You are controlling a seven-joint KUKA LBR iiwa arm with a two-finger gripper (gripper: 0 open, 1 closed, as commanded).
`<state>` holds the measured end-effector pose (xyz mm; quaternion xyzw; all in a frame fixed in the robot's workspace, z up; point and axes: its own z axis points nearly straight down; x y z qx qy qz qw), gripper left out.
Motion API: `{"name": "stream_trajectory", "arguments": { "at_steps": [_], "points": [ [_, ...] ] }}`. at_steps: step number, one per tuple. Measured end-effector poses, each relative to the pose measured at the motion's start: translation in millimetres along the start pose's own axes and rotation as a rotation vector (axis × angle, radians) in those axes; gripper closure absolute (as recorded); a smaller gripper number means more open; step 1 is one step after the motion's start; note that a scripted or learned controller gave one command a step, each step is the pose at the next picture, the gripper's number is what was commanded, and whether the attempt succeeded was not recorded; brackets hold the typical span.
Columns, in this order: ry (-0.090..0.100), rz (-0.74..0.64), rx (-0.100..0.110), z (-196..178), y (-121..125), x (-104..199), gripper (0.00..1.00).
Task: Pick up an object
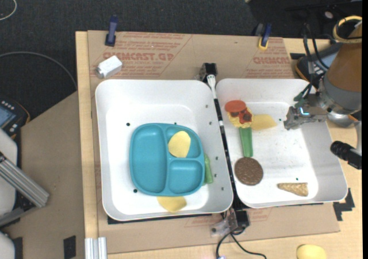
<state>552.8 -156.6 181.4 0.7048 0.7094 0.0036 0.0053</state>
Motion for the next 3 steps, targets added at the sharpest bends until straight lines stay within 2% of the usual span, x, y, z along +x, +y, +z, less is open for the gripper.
{"name": "stream_trajectory", "arguments": {
  "at_steps": [1, 2, 3],
  "points": [
    [0.007, 0.009, 0.024, 57, -75, 20, 1.00],
    [-0.001, 0.010, 0.008, 29, -74, -12, 1.00],
    [0.002, -0.002, 0.004, 4, -3, 35, 1.00]
  ]
}}
